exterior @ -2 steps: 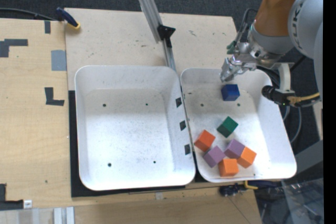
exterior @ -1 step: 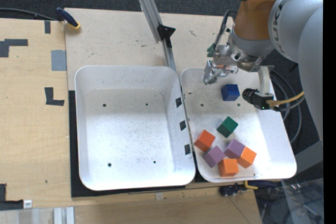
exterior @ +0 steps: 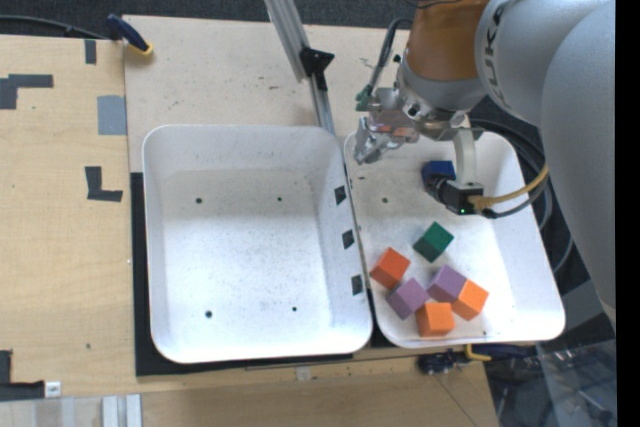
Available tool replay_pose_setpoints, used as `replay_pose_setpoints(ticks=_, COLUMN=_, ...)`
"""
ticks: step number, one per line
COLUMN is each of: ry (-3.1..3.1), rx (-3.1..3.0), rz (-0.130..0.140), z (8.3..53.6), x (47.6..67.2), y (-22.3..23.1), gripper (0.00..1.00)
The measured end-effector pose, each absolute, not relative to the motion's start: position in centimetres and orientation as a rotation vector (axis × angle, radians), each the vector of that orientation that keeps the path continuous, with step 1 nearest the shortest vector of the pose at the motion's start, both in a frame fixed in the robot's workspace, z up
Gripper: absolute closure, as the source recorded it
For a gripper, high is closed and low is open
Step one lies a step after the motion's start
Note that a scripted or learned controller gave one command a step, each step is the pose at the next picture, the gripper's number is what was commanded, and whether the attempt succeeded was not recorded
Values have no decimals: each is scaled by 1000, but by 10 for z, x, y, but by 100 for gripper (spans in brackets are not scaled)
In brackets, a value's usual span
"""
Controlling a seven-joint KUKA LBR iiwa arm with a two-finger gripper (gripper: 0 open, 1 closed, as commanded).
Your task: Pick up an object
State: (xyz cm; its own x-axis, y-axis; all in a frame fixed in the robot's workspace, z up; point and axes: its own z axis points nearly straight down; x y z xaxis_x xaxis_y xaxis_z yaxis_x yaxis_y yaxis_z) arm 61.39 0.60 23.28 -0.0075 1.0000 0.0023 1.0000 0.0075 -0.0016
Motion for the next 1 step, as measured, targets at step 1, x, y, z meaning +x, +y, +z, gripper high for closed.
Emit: replay_pose_setpoints(ticks=1, ry=-2226, rx=-2212, rz=1, z=233, x=602, y=50, gripper=100)
